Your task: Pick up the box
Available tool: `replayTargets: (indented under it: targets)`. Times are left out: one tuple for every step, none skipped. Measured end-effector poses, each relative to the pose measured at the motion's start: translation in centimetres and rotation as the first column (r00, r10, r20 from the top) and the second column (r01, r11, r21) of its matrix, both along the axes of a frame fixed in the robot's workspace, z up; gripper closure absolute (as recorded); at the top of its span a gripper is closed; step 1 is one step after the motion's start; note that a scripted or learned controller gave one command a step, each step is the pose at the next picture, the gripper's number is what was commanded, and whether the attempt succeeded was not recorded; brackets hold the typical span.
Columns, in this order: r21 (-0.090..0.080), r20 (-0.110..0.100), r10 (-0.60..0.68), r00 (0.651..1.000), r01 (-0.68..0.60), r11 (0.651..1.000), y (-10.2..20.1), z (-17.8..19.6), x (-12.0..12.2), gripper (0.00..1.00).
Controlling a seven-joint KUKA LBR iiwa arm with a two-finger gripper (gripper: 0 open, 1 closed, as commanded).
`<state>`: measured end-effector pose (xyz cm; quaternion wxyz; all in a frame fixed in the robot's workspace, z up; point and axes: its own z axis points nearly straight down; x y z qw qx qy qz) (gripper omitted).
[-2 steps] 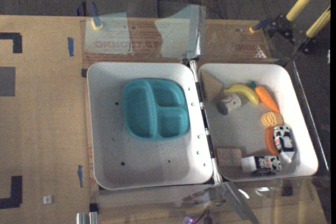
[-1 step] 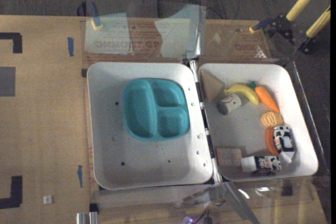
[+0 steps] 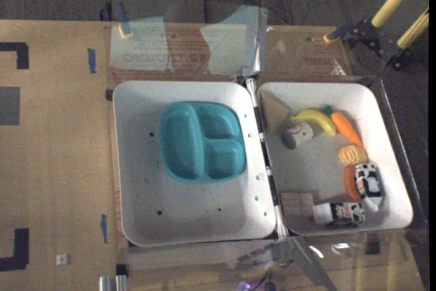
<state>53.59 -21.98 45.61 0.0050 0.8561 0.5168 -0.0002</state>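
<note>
Small box flat in right bin (front edge), beside milk carton, tool state untellable

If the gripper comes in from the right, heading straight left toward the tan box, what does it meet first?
Probably the cow-print carton furthest right, then the second carton lying beside the tan box; height is unclear.

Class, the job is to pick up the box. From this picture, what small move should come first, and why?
Probably bring the pincer in above the small flat brown box, which lies at the near edge of the right white bin. A black-and-white carton lies close beside the box, so the descent should stay over the box's far side.
</note>
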Motion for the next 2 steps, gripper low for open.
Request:
replayTargets:
  targets:
    - [-0.003, 0.002, 0.004, 1.000, -0.004, 1.000, 0.1, 1.0, 0.2, 1.00]
    - [-0.006, 0.004, 0.008, 1.000, -0.008, 1.000, 0.3, 2.1, 0.3, 1.00]
